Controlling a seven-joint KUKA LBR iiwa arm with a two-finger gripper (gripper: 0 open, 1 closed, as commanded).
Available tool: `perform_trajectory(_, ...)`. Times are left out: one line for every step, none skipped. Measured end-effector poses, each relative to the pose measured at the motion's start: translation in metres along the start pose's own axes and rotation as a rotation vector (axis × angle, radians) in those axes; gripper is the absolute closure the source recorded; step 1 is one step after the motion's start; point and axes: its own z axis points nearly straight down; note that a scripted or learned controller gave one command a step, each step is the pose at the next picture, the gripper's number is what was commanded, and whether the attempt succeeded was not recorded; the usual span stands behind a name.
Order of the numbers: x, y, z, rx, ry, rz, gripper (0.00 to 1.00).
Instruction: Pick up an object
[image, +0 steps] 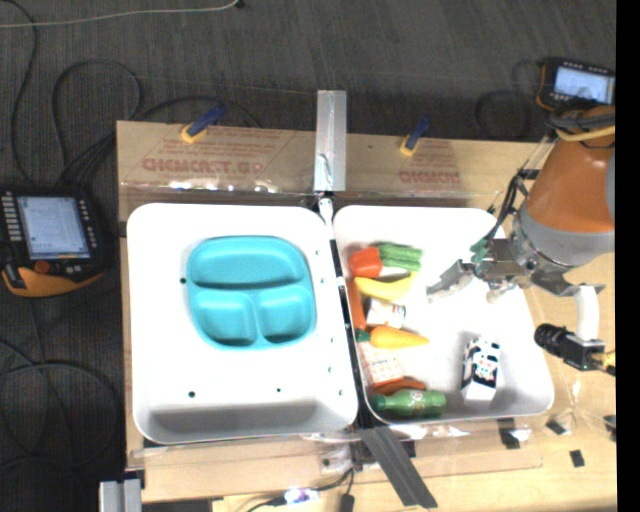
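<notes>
Two shallow white plastic bins (150, 330) sat on my bench. My two-finger pincer (470, 280) hovered spread and unladen over the right one, whose left side held toy foods, a black-and-white carton (482, 366) just below me.

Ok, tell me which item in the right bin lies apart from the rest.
The black-and-white carton, alone toward the bin's right side below the gripper; the other toys are piled along the left wall.

Right bin (520, 385): open floor is left in the middle and far-right; left wall is crowded by piled toy food (385, 315); near corner is blocked by cow-print carton (482, 366).
</notes>
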Motion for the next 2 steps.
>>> perform_trajectory(-0.016,-0.008,-0.096,-0.002,-0.003,0.017,0.00)
perform_trajectory(0.032,-0.016,0.084,0.001,0.001,-0.195,0.00)
